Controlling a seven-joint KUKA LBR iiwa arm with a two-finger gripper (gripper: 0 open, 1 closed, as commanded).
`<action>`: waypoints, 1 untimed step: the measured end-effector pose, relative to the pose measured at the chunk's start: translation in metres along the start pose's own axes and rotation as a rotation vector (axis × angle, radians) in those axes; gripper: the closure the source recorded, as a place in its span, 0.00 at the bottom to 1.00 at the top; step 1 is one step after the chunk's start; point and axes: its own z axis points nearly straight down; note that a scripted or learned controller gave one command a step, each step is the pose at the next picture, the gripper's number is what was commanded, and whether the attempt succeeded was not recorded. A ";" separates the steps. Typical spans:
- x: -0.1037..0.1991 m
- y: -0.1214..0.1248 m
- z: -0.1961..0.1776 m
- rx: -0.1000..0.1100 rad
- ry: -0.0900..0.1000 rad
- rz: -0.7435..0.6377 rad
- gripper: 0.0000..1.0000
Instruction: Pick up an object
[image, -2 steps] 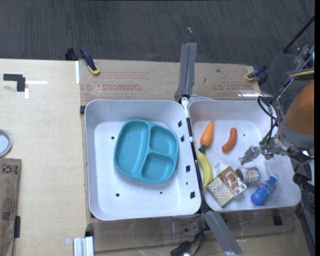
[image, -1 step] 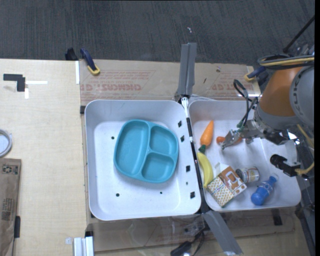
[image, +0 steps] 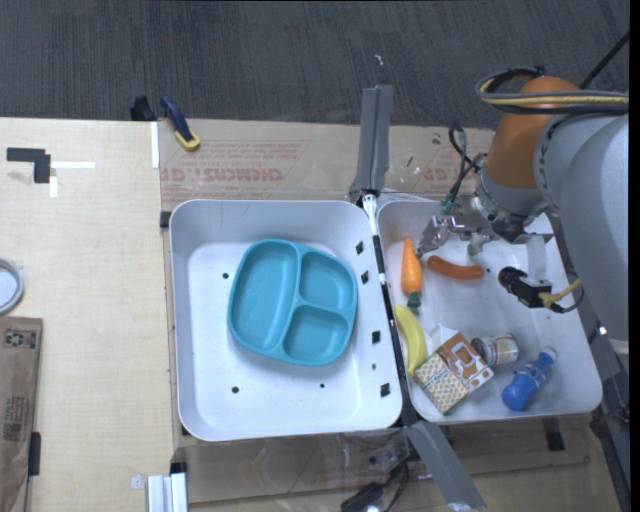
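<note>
Two white bins are sitting side by side on the tabletop (image: 80, 220). The left bin (image: 200, 400) is holding a blue divided plate (image: 293, 301). In the right bin (image: 575, 395), the gripper (image: 452, 226) is hovering at the far end, just above a red sausage (image: 455, 267); whether it is gripping anything cannot be told. Left of the sausage a carrot (image: 411, 266) is lying, with a banana (image: 410, 338) nearer the camera. Beyond the banana, further from the plate, a patterned box (image: 453, 372), a small can (image: 499, 350) and a blue bottle (image: 526, 381) are resting.
</note>
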 end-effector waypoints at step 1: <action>0.000 0.000 -0.010 -0.001 -0.003 -0.004 1.00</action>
